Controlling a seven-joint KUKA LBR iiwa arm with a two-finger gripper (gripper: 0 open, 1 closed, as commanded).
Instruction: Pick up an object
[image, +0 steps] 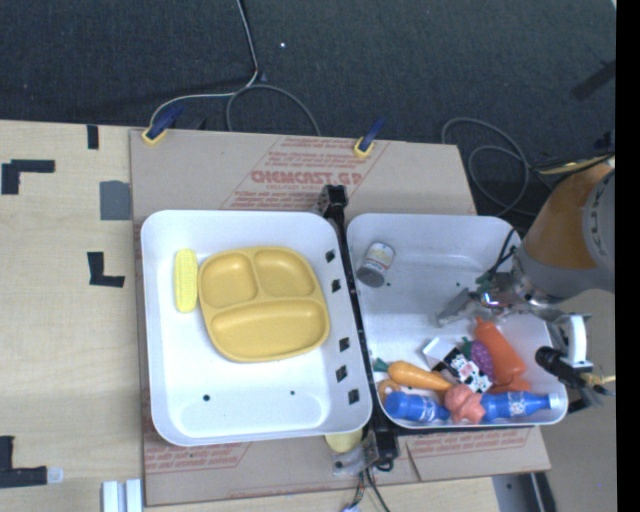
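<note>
My gripper (464, 306) hangs low in the right bin (430, 240), reaching in from the right edge below the orange-banded wrist (565, 225). It sits just above and left of a pile of toys in the bin's front right corner. The pile holds an orange-red piece (500, 352), a purple piece (483, 354), a black-and-white item (466, 367), an orange carrot (420, 377), a pink piece (460, 401) and a blue bottle (515, 405). A small metal can (376, 263) lies apart at the bin's back left. Nothing shows in the gripper's grasp.
The left bin (170, 400) holds a yellow divided plate (265, 303) and a yellow corn cob (185, 278) at its left. A black divider (345, 300) runs between the bins. Cables (250, 85) trail behind the cardboard base.
</note>
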